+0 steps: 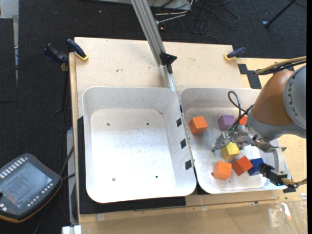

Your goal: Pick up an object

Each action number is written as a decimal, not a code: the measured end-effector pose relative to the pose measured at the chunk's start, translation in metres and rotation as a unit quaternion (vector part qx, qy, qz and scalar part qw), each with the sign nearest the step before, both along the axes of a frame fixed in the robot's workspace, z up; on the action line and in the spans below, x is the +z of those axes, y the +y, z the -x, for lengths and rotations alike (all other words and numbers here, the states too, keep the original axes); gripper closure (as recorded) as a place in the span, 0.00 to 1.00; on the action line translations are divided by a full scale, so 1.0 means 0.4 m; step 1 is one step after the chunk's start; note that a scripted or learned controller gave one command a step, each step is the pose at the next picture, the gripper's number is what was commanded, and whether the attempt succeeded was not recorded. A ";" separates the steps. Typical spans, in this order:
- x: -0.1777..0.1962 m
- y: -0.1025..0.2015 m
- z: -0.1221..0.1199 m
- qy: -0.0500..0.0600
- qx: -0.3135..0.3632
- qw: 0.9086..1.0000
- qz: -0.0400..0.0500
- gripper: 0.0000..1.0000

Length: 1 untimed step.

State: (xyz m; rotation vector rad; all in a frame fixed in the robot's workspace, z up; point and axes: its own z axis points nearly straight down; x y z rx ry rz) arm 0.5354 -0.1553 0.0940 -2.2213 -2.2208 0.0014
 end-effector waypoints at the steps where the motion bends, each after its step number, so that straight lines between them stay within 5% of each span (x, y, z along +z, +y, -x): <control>1: 0.029 0.000 -0.002 -0.002 0.000 1.000 0.000 1.00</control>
